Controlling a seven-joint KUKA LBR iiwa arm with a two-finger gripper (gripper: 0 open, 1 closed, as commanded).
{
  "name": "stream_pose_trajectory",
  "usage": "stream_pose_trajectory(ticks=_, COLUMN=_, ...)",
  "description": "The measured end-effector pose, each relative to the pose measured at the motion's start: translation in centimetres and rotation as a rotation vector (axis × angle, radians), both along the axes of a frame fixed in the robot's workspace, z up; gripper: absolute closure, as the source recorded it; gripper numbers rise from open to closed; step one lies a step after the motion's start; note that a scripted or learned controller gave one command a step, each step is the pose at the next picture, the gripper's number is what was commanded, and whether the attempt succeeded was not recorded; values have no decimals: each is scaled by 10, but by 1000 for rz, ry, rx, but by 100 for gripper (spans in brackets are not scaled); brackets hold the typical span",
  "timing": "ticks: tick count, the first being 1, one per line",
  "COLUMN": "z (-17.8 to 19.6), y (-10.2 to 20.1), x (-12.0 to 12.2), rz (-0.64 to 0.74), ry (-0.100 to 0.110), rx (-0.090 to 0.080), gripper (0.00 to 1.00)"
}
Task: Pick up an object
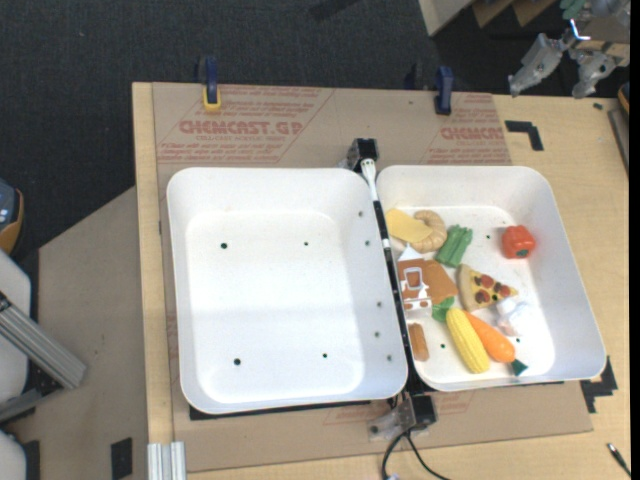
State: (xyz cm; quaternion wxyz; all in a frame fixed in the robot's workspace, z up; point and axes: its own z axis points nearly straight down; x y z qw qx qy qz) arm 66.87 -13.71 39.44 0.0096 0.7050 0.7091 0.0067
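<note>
Cardboard-topped bench [300,118]; tool [570,53] at top right, blurred, grip state unclear.

Board [330,118] under bins: red print "CHEMCAST GP", once at left, partly repeated at right; smaller lines illegible.

You see two bins side by side | left bin [200,268] beside right bin [560,268] | in the right: tomato [516,241] far right, corn [465,339] beside carrot [492,337] at front, croissant [432,228] behind.
</note>
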Motion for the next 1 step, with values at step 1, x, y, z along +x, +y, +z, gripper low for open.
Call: stream_pose_trajectory(ticks=1, z=153, y=8, x=-3, rz=-3, ry=0, rx=-2, gripper=0)
